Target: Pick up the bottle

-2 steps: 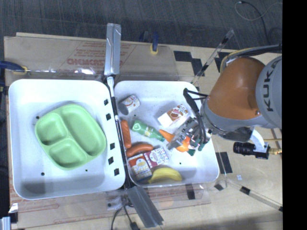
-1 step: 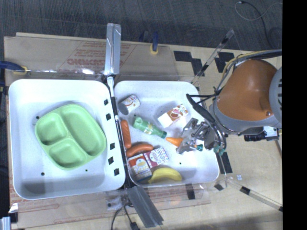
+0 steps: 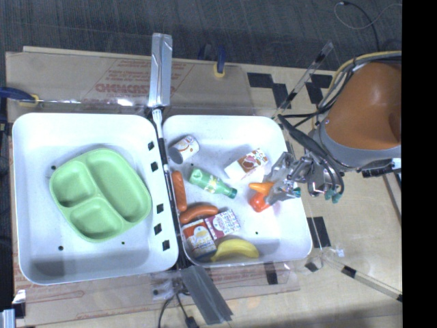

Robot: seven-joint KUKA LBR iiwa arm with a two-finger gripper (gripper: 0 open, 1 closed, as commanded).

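Leftmost of what matters, the bottle (image 3: 212, 182) lies on its side in the right bin (image 3: 205, 125), just right of the upright sausage (image 3: 179, 188) and just above the second sausage (image 3: 198, 212), its long axis slanting down to the right. It is green and translucent, with a white label band and a paler cap end pointing lower right. Farther right of the bottle, past the orange carrot toy (image 3: 259, 195), the gripper (image 3: 287, 182) hovers at the bin's right wall; whether it is parted or closed I cannot tell.
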